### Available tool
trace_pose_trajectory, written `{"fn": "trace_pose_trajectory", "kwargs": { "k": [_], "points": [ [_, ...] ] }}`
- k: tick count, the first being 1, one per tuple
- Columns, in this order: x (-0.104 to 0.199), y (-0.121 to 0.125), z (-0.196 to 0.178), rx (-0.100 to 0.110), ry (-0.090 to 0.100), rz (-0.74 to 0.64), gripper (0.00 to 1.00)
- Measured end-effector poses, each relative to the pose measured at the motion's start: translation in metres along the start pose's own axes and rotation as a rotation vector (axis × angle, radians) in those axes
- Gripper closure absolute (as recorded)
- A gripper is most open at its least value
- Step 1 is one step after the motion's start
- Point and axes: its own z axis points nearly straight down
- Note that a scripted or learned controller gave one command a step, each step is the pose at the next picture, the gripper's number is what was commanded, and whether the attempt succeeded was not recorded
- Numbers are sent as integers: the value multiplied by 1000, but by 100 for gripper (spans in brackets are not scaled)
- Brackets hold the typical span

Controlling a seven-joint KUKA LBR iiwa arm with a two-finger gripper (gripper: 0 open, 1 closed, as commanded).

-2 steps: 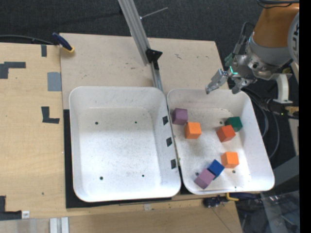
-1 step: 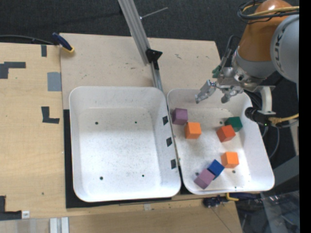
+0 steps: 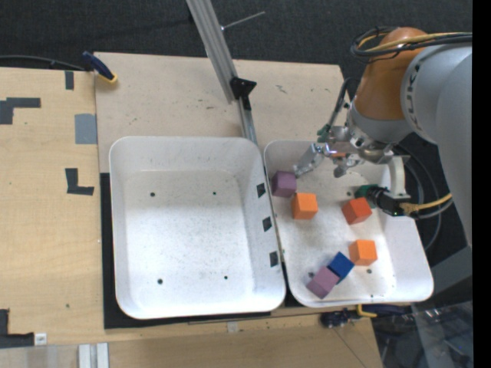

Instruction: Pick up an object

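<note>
Purple cube sits at the right bin's left wall, with an orange cube just beside it. Your pincer hangs spread near the far edge; drop squarely over one cube, clear of the wall, before closing.

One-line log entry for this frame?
end effector above right bin, back edge | nothing held | nearest: purple cube | left bin
</note>
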Motion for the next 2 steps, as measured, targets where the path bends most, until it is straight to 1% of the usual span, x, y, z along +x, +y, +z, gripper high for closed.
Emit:
{"fn": "trace_pose_trajectory", "kwargs": {
  "k": [1, 2],
  "points": [
    [6, 0, 45, -4, 0, 1, 0],
    [7, 1, 33, -6, 0, 0, 100]
  ]
}}
